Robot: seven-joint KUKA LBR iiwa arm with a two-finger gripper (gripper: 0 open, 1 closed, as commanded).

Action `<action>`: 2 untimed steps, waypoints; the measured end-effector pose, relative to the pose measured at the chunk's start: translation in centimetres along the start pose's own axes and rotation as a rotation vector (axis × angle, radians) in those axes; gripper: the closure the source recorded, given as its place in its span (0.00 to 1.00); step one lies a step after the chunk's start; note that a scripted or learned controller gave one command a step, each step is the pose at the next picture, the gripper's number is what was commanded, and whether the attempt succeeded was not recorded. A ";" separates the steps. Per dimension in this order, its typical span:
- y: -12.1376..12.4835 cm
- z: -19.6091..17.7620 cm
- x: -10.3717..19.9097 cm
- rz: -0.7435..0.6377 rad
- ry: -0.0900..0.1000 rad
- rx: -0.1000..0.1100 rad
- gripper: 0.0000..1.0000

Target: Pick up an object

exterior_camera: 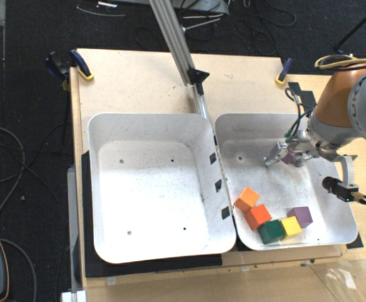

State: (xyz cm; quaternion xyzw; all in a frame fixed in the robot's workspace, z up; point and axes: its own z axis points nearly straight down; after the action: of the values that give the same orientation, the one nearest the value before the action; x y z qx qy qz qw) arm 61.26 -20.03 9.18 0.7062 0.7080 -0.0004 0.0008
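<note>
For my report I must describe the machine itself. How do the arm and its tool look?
The arm is grey and rounded, with an orange band above the wrist. Green and dark cables run along it. The tool is small, metallic grey.

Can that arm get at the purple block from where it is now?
Probably yes. The gripper hangs in the same bin as the purple block, and nothing lies over the block; only the yellow block sits beside it.
</note>
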 end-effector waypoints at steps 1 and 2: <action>6.0 -0.5 1.0 -0.003 -0.001 -0.007 0.00; 5.8 -1.5 0.9 -0.002 -0.002 -0.003 1.00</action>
State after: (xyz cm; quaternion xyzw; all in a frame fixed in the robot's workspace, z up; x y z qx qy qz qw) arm 67.09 -19.14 10.63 0.7055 0.7087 0.0000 0.0028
